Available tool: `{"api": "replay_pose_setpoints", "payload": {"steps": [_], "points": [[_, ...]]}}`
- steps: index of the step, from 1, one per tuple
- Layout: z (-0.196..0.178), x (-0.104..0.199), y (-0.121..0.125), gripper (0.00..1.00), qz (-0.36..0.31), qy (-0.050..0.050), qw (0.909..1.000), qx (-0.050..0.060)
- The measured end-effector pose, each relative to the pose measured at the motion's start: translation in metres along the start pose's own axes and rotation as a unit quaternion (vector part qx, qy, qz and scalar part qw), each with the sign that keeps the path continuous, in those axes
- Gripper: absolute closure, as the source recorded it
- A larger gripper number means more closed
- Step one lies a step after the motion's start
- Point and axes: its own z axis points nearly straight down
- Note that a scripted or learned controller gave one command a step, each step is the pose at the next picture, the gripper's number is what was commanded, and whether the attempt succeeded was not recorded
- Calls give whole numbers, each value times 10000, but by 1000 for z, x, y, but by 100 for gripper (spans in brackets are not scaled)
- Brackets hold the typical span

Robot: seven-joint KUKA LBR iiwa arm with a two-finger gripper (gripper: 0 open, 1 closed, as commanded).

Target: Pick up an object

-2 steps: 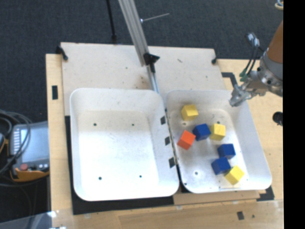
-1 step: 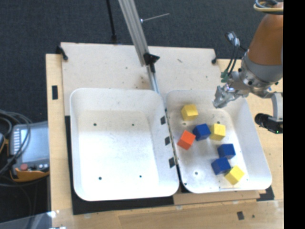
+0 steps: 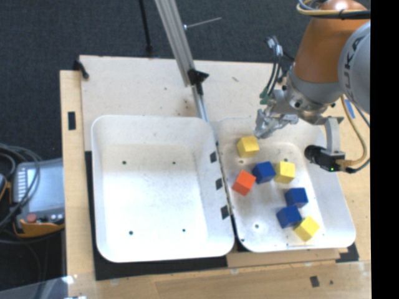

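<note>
Camera view has the end effector [image 3: 269,124] poised over the right bin's [image 3: 345,220] far edge, just beside a yellow cube [image 3: 248,146], likely its target; whether it is released or clenched, I cannot tell.

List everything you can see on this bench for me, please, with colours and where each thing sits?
Yellow cubes: three, all in the right bin; one at its upper left, one mid-right, one at the lower right.
Blue cubes: three, right bin; one in the middle, two stacked down the right side.
Orange cube: one, right bin, beside its left wall.
White bins: two, side by side; left bin, right bin.
Metal rail: one, silver, slanting down from the top edge to the bins' divide.
Grey box: one, at the left edge off the bench.
Arm: orange and grey, entering from the right.
Gripper: one, hanging just above the upper-left yellow cube.
</note>
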Motion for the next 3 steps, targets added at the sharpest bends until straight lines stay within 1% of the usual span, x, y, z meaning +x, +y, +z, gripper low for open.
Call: {"api": "replay_pose_setpoints", "payload": {"steps": [1, 2, 3], "points": [[1, 54, -8, 100, 0, 0, 10000, 1], [1, 108, -3, 100, -1, -1, 10000, -5], [24, 157, -8, 100, 6, -5, 10000, 16]]}}
